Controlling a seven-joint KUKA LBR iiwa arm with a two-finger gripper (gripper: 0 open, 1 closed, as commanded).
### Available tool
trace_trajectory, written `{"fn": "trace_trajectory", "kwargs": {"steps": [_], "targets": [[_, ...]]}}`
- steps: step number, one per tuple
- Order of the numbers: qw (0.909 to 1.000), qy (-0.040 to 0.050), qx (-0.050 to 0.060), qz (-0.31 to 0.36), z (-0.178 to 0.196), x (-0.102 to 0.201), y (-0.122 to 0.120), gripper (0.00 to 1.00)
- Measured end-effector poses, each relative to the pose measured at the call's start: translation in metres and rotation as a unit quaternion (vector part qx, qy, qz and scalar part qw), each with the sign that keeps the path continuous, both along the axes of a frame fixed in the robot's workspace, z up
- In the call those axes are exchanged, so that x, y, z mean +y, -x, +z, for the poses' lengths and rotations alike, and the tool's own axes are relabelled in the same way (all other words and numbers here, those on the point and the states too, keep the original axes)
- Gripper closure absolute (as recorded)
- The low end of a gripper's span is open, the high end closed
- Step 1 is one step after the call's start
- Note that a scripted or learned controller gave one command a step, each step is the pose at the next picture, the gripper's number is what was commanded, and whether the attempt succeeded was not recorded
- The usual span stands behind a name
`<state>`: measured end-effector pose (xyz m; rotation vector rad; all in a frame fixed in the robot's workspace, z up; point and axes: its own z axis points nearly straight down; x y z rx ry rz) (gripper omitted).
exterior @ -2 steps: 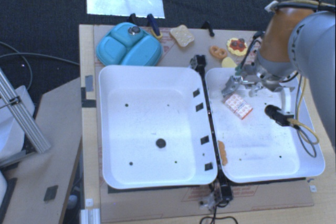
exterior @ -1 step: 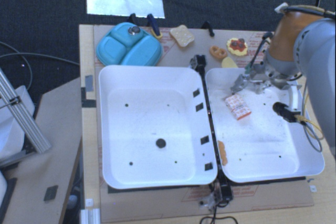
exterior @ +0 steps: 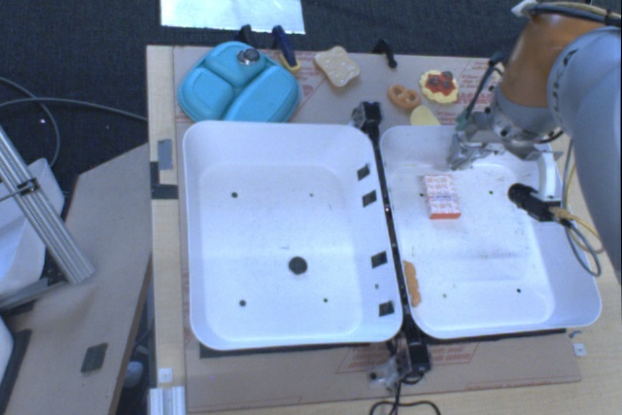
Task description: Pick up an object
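Observation:
A small red and white box [exterior: 441,196] lies flat in the right bin [exterior: 505,301], towards its back left. My gripper [exterior: 465,154] hangs over the back of that bin, just up and to the right of the box and apart from it. An orange, finger-shaped piece [exterior: 411,283] rests against the right bin's left wall. A small dark disc [exterior: 297,264] sits on the floor of the left bin [exterior: 224,209].
Behind the bins on the bench lie a blue divided tray [exterior: 238,85], a toy toast slice [exterior: 337,66], a pretzel [exterior: 403,95], a jam tart [exterior: 439,85] and a yellow piece [exterior: 423,117]. A black divider [exterior: 381,209] runs between the bins.

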<state>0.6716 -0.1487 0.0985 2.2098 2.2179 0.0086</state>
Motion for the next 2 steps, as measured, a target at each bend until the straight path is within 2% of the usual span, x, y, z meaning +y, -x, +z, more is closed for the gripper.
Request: {"fn": "trace_trajectory", "kwargs": {"steps": [1, 2], "targets": [[1.0000, 0.0001, 0.001, 0.000, -0.001, 0.000, 0.000, 0.00], [1.0000, -0.0007, 0.003, 0.001, -0.013, 0.049, 0.048, 0.00]]}}
